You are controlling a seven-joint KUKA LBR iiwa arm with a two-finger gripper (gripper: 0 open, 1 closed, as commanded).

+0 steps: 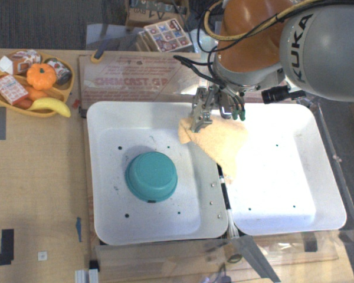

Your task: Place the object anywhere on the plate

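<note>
Gripper point(205, 118) pinches limp tan cloth point(219, 143); round teal plate point(152, 176) apart

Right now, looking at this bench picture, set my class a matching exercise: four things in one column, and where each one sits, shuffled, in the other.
Things:
1. teal plate
2. yellow cloth
3. banana
4. gripper

Places:
A. draped across the seam between the two bins
B. in the yellow bowl at the bench's far left corner
C. in the middle of the left bin
D. above the cloth's far edge, near the bins' back rims

Pairs: 1-C, 2-A, 3-B, 4-D
</note>
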